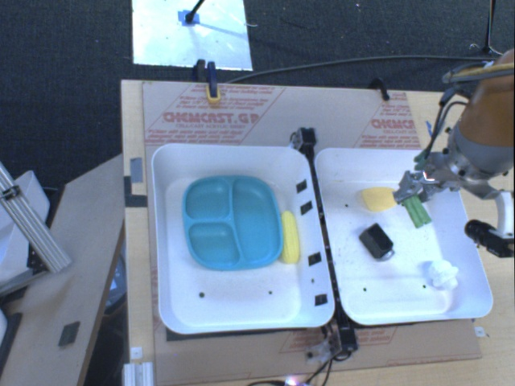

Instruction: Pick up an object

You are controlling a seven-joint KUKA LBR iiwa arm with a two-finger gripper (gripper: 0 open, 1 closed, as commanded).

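Camera view: gripper (412,190) hides part of green block (417,212); grip unclear.

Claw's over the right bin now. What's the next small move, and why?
Probably lower the claw slightly and centre it on the green block. It sits right above that block's upper end, with the yellow object just beside it on the left, so a straight descent risks nudging the yellow one instead.

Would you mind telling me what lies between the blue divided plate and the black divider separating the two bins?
In the camera view, a yellow banana-like piece lies against the blue divided plate, then bare bin floor.
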